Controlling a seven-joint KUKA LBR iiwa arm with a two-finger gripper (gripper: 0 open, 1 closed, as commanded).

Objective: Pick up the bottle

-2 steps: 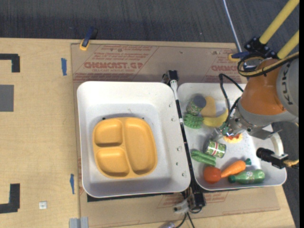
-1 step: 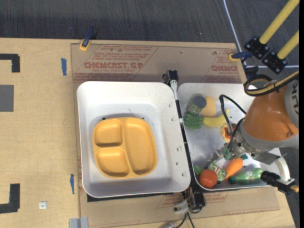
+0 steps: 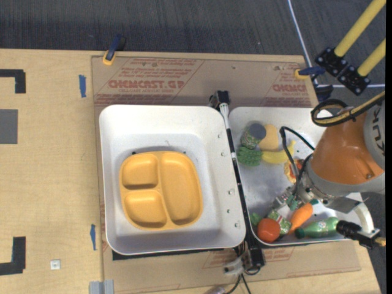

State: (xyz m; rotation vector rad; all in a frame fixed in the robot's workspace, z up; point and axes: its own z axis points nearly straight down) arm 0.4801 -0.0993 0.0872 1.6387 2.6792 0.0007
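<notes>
Though gripper (image 3: 293, 202) state unclear, green bottle (image 3: 318, 228) right beside carrot (image 3: 301, 217) and tomato (image 3: 268, 229).

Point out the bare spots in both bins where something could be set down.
Left bin: a bare white margin runs all around the yellow divided tray, widest along the top. Right bin: the open floor lies mid-left, between the green leafy toy and the tomato. Its lower right is crowded: carrot, green bottle and the arm above.
</notes>
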